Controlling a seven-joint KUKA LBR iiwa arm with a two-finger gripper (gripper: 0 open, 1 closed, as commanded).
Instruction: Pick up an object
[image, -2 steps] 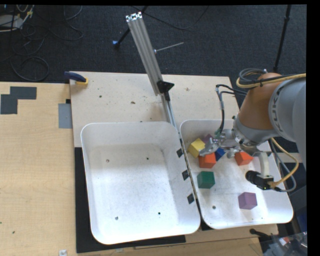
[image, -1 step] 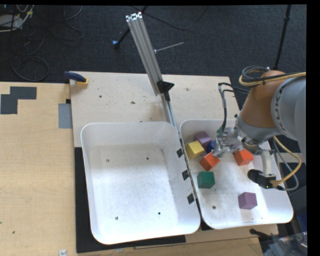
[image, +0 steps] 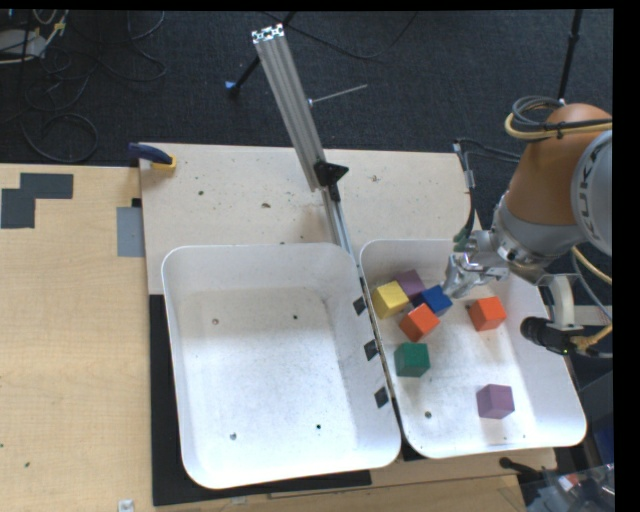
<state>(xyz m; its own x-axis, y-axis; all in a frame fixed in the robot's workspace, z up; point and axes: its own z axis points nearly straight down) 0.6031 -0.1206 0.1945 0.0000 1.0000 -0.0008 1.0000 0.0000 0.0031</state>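
The pincer (image: 462, 277) hangs low in the right bin (image: 560, 420), just beside the blue block (image: 437, 299). I cannot tell how it is set. Yellow block (image: 391, 297) and orange block (image: 420, 321) sit close by, left of it.

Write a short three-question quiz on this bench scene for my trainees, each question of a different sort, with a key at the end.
1. True or false: all the blocks lie in the right bin.
2. Which block lies nearest the claw? A) the green block B) the blue block C) the lone purple block
3. Fill in: the yellow block sits beside the divider, on the side towards the ___ bin.

Key: 1 true. 2 B. 3 left.
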